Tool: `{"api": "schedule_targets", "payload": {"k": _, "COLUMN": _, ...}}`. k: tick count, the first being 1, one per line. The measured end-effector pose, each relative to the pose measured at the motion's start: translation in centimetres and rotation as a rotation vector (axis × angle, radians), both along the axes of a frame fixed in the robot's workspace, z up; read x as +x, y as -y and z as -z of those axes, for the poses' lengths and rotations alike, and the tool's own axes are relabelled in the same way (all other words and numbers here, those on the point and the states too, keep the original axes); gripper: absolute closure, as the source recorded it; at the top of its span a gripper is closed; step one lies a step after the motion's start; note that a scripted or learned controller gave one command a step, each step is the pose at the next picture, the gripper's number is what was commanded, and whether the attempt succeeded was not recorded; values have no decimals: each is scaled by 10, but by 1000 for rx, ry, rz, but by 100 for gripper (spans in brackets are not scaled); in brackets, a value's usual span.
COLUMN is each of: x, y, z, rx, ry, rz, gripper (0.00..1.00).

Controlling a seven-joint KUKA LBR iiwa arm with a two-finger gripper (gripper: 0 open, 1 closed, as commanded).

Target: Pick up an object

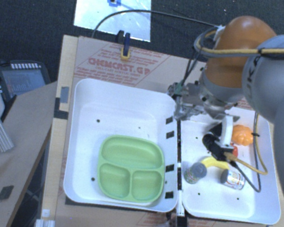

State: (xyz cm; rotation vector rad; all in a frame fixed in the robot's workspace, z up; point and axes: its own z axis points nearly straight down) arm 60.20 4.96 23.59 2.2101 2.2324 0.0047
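Two white bins on your counter. Left bin (83, 128): one green divided tray (131, 168). Right bin (255, 208): an orange ball (242, 135) at the far right, a yellow piece (214, 163) near the middle, a small can (233, 179) lying just beside it, a grey round lid (195, 172). The jaws (188, 109) hang over the divider — whether open or closed, you cannot tell.

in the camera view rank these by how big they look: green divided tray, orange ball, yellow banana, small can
1. green divided tray, by far the largest
2. yellow banana and orange ball: look about alike, both partly hidden, so not ranked
3. small can, slightly smaller, though close
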Motion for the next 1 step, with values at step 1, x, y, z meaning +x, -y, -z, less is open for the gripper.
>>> {"api": "schedule_targets", "payload": {"k": 1, "x": -4, "y": -55, "z": -6, "rx": 0, "ry": -1, "rz": 1, "gripper": 100}}
